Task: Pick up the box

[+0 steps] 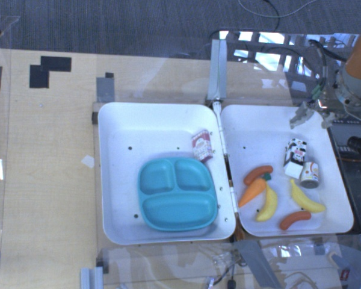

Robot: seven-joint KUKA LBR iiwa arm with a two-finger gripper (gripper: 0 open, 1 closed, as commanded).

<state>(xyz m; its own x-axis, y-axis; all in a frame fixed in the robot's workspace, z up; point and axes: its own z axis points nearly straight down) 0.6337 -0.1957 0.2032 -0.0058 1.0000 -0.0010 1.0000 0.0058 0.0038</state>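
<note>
A small red and white box (202, 145) lies tilted in the left bin (117, 179), near its right wall and just above the blue plate. A black and white cow-patterned carton (295, 156) stands in the right bin (343, 221). My gripper (313, 117) hangs over the right bin's back right corner, above and slightly right of the carton and far to the right of the red box. It is open, and nothing is between its fingers (299, 115).
A blue divided plate (177, 194) fills the lower middle of the left bin. In the right bin lie a small can (310, 174), a carrot (253, 192), two bananas (268, 205), and two sausages (295, 220). A metal divider post (216, 71) rises behind the bins.
</note>
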